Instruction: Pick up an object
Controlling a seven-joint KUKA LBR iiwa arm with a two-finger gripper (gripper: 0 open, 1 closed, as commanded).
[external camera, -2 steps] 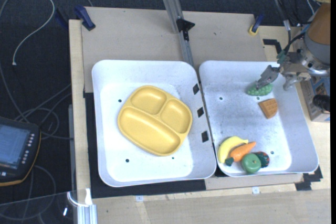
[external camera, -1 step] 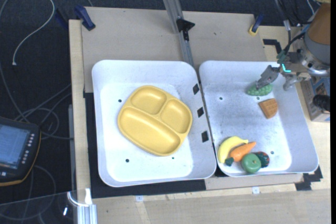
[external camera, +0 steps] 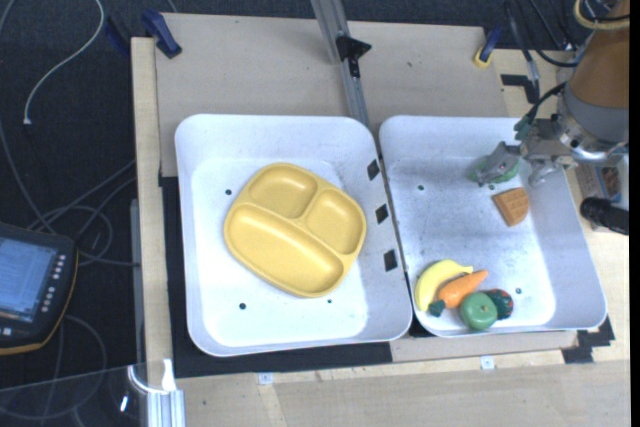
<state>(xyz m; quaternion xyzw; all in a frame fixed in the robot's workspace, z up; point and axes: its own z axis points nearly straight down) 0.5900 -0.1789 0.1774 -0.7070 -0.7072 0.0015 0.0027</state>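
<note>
**Claw over right bin, nothing between its fingers**

Nearest the camera, in the front left corner of the right bin (external camera: 560, 245): a banana (external camera: 437, 279), a carrot (external camera: 463, 288) lying across it, a green apple (external camera: 480, 311) and a dark red item (external camera: 503, 301) just behind the apple, all bunched & touching. Further back in the same bin an orange-brown block (external camera: 511, 206) lies alone. Just above it hangs the gripper (external camera: 515, 165), fingers spread apart, no obj. between them; whether it touches the block can't be told. Left bin (external camera: 200, 215) holds a yellow divided plate (external camera: 294, 228), approx. centred. Far side: a metal pole (external camera: 325, 0) rises btw. the bins.
</note>
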